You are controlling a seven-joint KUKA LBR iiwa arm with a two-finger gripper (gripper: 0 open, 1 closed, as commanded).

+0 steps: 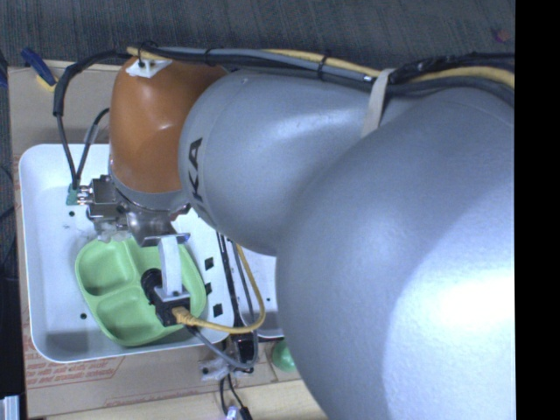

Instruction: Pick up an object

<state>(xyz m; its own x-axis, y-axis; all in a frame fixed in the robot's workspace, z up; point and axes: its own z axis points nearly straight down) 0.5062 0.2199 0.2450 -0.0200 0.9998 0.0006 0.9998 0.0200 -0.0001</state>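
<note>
The grey arm (289, 173) carries black lettering just beside its orange band (149, 129). Only "KA" can be read, turned sideways, and the rest curves out of sight. At the near left, the brown cardboard (79, 376) under the white bin (35, 234) has a line of red print too small to read.

Green tray (109, 291) crowds bin (39, 234) floor — left strip bare.

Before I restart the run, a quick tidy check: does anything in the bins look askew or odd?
Only the green divided tray in the view's left bin: it lies turned askew to the bin's walls, near the front corner. Nothing looks spilled or broken.
</note>
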